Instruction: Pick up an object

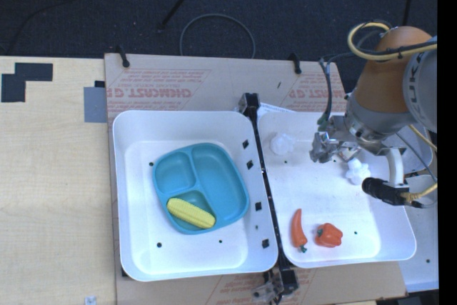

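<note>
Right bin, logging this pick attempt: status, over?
Gripper low over right bin, nothing seen held. Carrot and orange pepper lie near front wall. White lumps beside gripper.

Fixed overhead camera, slanted down, both bins in frame

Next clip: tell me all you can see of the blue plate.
The blue plate is a light blue, plastic-looking tray with rounded corners and three compartments. It lies flat, turned at an angle, on the floor of the left bin. A yellow corn cob lies in its near compartment.
</note>
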Controlling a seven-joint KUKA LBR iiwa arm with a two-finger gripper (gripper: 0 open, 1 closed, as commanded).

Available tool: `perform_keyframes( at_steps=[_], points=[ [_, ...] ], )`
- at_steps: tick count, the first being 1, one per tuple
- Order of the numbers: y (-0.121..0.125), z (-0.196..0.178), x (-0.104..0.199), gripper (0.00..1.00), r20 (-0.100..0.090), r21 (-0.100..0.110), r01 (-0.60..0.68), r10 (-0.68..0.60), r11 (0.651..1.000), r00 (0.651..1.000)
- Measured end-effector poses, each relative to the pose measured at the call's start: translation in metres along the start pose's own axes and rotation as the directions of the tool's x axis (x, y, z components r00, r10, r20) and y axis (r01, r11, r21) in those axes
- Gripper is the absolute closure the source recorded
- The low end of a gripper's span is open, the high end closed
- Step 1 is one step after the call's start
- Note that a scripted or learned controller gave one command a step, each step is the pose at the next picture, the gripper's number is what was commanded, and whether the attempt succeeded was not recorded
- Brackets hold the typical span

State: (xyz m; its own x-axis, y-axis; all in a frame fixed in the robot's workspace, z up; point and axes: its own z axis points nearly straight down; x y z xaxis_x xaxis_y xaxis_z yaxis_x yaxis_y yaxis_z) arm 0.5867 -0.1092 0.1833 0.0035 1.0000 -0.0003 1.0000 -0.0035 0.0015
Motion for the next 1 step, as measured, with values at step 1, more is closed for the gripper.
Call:
perform_keyframes(
  at_steps=[1],
  points=[
    [0.0009, -0.0474, -0.0015, 1.00, 0.000, -0.001, 0.003, -0.003, 1.000, 1.000]
  ],
)
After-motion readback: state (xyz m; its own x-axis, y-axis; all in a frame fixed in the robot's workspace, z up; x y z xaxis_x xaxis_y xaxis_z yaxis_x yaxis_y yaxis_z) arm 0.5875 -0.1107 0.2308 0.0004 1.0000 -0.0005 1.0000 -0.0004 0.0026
